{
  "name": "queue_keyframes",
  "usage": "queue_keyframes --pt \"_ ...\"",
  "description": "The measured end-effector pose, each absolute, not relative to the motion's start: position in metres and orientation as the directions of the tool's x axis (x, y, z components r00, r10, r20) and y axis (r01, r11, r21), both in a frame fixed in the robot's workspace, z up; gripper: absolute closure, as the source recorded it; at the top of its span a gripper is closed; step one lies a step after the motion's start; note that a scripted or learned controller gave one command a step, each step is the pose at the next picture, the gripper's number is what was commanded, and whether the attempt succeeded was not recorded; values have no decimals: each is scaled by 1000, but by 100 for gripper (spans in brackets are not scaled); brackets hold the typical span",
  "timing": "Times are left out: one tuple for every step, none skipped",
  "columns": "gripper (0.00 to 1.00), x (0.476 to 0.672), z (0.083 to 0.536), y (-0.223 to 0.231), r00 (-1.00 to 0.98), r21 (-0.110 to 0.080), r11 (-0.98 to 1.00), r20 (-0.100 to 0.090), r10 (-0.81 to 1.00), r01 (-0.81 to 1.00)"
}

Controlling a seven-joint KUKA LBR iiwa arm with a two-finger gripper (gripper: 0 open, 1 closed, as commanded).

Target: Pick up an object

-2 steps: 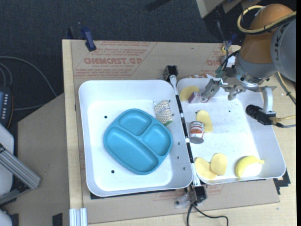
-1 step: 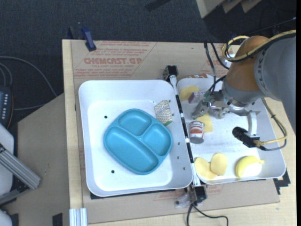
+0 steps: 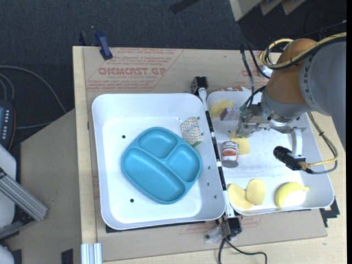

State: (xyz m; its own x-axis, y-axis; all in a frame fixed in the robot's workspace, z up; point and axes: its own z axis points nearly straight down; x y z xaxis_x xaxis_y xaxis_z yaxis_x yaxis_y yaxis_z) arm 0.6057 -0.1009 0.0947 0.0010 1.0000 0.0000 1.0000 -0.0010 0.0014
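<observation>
Yellow pieces are lying about the right bin [image 3: 324, 187] — one [image 3: 240, 146] just beneath the gripper [image 3: 246, 126], which is hanging low over it; whether its jaws are closed I cannot tell. A blue plate [image 3: 160, 164] is sitting in the left bin [image 3: 104, 147].

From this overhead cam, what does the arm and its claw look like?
Bulky grey arm with an orange band above the wrist. Yellow and black cables loop over the band; another yellow cable trails by a black fitting. The claw is small, grey metal, under a rounded grey wrist housing.
</observation>
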Motion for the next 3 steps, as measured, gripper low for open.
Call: queue_keyframes --pt "0 606 94 -101 1 1 -1 0 1000 1000" --pt "0 600 84 -95 1 -2 -1 1 1000 1000" --pt "100 600 95 -96 2 0 -2 1 1000 1000"
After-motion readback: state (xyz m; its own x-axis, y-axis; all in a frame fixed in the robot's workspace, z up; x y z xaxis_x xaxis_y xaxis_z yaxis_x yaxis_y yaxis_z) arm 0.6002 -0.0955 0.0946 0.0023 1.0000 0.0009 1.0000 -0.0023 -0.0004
